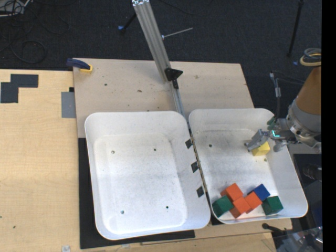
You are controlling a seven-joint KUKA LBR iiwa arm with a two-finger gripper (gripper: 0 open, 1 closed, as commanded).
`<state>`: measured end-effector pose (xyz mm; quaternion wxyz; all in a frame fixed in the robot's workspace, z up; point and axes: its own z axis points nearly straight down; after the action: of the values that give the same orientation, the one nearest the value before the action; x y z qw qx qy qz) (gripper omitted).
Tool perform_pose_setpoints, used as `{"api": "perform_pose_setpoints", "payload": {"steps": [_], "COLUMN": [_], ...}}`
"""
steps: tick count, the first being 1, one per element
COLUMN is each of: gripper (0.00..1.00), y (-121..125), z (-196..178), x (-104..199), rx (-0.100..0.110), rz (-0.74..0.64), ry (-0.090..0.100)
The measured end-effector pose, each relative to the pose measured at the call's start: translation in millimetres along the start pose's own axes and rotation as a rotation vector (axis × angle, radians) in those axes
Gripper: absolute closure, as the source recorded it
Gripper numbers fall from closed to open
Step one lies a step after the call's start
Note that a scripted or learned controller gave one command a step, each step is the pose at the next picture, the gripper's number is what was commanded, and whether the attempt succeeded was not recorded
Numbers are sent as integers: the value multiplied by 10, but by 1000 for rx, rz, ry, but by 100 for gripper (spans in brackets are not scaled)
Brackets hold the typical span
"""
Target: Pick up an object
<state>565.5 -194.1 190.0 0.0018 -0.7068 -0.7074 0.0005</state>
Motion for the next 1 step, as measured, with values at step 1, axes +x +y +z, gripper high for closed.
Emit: {"api": "perform_pose_setpoints", "payload": {"steps": [1], "gripper": [0], "y": [-21], "z": [446], "x": [-41], "rx": [4], "rz": [1], "ry": [0]}}
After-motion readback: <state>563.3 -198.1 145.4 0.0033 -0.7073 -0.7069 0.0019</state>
